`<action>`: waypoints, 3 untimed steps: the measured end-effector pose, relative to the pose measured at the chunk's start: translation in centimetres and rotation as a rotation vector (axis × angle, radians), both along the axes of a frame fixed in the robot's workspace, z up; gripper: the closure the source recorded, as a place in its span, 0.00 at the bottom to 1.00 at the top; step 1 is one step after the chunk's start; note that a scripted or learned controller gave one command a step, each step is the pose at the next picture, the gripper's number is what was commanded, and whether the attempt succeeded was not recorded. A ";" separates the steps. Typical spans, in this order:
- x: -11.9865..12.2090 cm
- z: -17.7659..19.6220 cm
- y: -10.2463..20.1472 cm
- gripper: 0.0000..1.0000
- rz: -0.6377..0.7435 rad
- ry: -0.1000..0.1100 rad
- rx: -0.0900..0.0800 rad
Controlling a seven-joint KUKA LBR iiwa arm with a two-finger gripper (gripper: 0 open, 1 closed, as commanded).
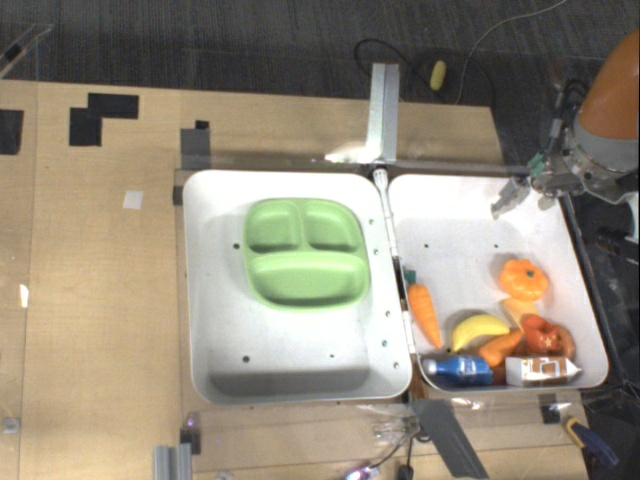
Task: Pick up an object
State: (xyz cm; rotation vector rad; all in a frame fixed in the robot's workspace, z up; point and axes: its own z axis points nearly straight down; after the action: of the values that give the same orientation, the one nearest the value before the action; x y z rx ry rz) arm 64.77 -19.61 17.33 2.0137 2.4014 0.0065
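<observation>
Two shallow white bins sit side by side; the left white bin (210,268) bears a green moulded plastic divided plate (304,251). The two-finger gripper (524,192) hangs over the far corner of the right white bin (450,233), its grey fingers (505,199) spread apart with nothing between them. Nearest below the fingers lies a small orange pumpkin-shaped toy (524,279); farther toward the near wall, well apart from them, lie an orange carrot (424,314), a yellow banana (477,329), a red tomato-like toy (546,336), a blue can (460,370) and a white carton (541,371).
</observation>
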 end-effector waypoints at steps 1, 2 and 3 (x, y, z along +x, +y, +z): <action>-4.9 -6.8 -0.9 0.00 -0.005 0.003 0.001; -9.1 -8.3 -0.9 0.00 -0.073 -0.006 0.001; -9.0 -7.2 -0.9 1.00 -0.072 -0.011 0.000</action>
State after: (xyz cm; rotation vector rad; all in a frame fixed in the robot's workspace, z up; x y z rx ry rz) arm 55.81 -20.51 10.09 2.0930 2.3216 0.0167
